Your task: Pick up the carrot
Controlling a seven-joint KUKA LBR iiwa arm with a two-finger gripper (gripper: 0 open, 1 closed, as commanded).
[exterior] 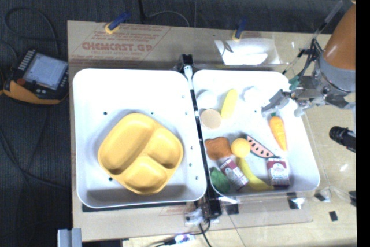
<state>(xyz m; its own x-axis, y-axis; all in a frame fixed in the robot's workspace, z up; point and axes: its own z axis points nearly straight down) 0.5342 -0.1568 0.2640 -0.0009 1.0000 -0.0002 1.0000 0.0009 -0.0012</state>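
Overhead, the carrot [278, 132] lay in the right bin [306, 179], close to its right wall, tip pointing toward the near edge and green top toward the gripper [284, 102]. That gripper hovered just above the carrot's top end, its two fingers spread apart with nothing between them. Beside the carrot sat a watermelon slice [260, 147], a lemon [240, 147] and a banana [252, 176]. A yellow sectioned plate [140, 151] rested in the left bin [87, 89]
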